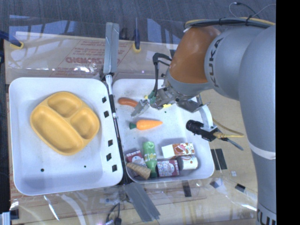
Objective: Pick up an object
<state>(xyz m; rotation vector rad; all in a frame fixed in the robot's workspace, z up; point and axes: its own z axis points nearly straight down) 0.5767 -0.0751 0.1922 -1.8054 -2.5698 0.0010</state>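
The left bin (18, 172) holds a yellow tray (64, 122). In the right bin (206, 168), a sausage (126, 101) and a carrot (147, 124) lie apart — the gripper (143, 107) hangs between them, fingers apart, gripping nothing. Packets (178, 149) and a green bottle (149, 154) crowd the near wall.

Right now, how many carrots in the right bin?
2. One carrot lies mid-bin; a smaller one sits near the bin's top-left corner, beside the end effector. More could be hidden under the arm.
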